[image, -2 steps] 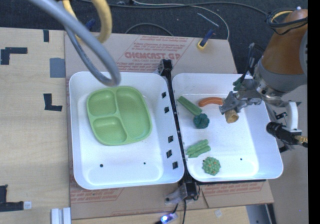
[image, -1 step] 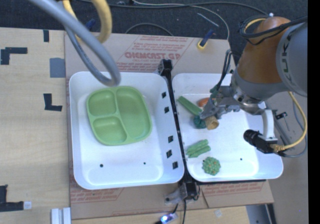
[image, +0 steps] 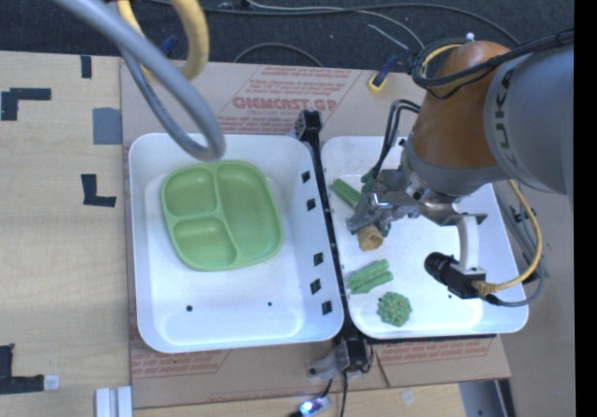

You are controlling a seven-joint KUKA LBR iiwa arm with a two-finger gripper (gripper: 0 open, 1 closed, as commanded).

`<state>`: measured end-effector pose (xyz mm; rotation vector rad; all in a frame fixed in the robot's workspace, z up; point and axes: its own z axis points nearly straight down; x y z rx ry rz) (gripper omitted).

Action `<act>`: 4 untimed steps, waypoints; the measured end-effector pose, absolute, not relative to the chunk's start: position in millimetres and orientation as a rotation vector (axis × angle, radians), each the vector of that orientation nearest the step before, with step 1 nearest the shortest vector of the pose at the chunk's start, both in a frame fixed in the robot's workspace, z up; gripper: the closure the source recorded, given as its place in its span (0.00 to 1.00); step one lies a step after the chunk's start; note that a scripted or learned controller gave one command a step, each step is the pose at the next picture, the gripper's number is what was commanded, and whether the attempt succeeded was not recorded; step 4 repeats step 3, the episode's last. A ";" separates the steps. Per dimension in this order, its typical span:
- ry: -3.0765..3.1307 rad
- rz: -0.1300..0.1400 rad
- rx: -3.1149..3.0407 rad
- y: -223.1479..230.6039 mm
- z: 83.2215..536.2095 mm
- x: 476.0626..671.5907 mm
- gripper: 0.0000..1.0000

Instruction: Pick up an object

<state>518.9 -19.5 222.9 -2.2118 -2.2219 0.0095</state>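
So the gripper (image: 371, 215) is parked low in the right bin (image: 499, 317), hanging over the bin's left side near the divider between the two bins. Whether it's released or clenched can't be told from this angle, since the wrist and the orange band hide most of it.

Right under the tip a small brownish chunk (image: 371, 238) can be seen, touching or just below the metal. It can't be said that it's actually gripped; nothing is clearly seen squeezed there. A thin green stick (image: 346, 192) is lying just up and to the left of the tip, and a bundle of green beans (image: 369, 276) sits a bit below it. Further down from the tip, well apart, there's a little green broccoli-looking ball (image: 395, 309). Off to the left in the other bin (image: 149, 219), a green divided plate (image: 222, 215) is resting, nowhere near the action.

As a guess, the step in hand is the reach-down or the grab itself, with the brown chunk as the likely target. What's called for next: the grip needs to be confirmed closed around the chunk, then a straight lift should be made, slowly, so the piece isn't knocked sideways into the green stick or dropped.
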 end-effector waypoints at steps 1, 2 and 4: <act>-2.226 0.008 -2.208 43.1 219.2 520.5 1.00; -2.224 0.012 -2.210 95.0 207.0 513.6 1.00; -2.221 0.012 -2.215 92.3 207.6 514.1 0.00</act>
